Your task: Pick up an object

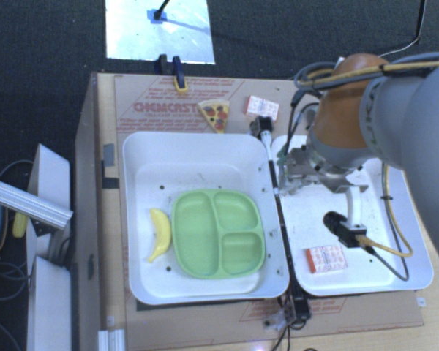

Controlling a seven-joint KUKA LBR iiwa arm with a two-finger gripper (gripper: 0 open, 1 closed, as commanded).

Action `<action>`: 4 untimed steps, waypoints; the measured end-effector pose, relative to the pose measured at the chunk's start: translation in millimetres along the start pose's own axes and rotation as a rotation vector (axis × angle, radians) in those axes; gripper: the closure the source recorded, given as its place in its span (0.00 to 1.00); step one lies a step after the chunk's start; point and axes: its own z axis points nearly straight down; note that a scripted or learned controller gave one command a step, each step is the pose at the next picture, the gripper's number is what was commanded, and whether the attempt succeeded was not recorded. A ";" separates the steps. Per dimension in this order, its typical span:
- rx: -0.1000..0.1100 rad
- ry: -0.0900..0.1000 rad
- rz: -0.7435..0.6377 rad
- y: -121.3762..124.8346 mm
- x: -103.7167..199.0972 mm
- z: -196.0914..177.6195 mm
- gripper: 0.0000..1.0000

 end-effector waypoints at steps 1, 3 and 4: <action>0.000 -0.001 0.001 -0.1 -0.9 0.0 0.00; 0.000 -0.001 0.004 20.3 -92.5 99.9 0.00; -0.003 -0.003 0.002 79.0 -130.5 61.5 0.00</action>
